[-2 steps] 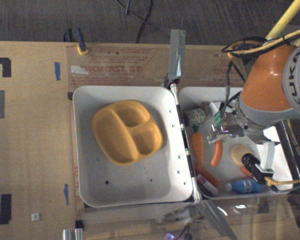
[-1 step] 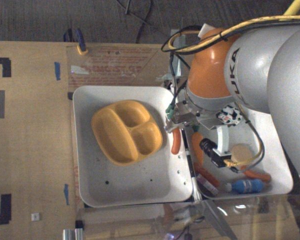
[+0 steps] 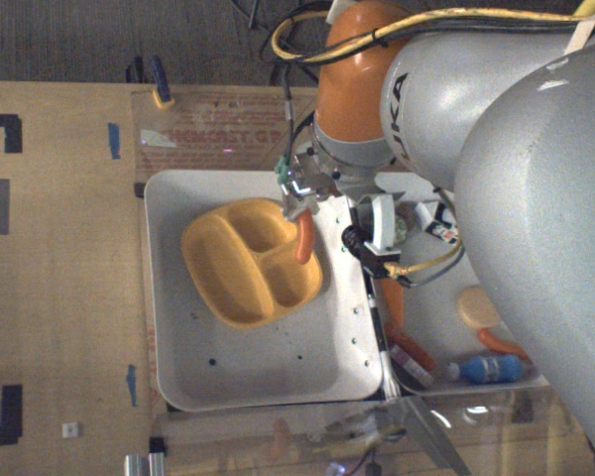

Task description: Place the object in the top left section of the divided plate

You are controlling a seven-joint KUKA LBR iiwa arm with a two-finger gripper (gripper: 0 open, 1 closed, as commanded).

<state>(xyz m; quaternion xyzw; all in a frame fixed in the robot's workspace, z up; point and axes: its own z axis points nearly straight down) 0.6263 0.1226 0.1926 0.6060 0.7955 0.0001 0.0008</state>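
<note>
The end effector (image 3: 299, 204) is grasping a slim orange sausage-shaped object (image 3: 303, 239), hanging it upright over the right rim of the yellow plastic divided plate (image 3: 240, 266), probably lining up a drop. The plate lies in the left shallow white bin (image 3: 228, 365).

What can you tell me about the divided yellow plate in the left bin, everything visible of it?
The divided yellow plate looks like matte plastic, rounded, with raised ridges splitting it into three sections. It lies flat, right side up, on the floor of the left white bin, toward that bin's upper part. A small orange, sausage-shaped object sits at its upper right rim, just beneath the tool. The sections otherwise look bare.
</note>
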